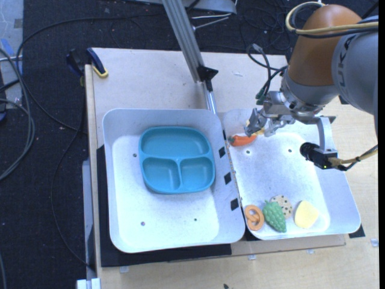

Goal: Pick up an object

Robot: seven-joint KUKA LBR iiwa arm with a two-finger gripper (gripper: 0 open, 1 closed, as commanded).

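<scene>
Two white bins (120,221), one blue tray (177,159), end effector (257,127) at one carrot (242,140)

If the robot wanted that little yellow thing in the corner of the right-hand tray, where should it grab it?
Probably straight from above, jaws across the middle of the small rounded yellow piece. It lies low and flat in the right white bin, with the green bumpy piece beside it, so closing along the free direction seems safest.

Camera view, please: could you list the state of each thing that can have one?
Gripper: low over the right bin's far left corner, at the orange carrot.
Orange carrot: lying flat.
Blue divided plate: flat in the left bin.
Pretzel, green toy, cookie, yellow piece: clustered together.
</scene>
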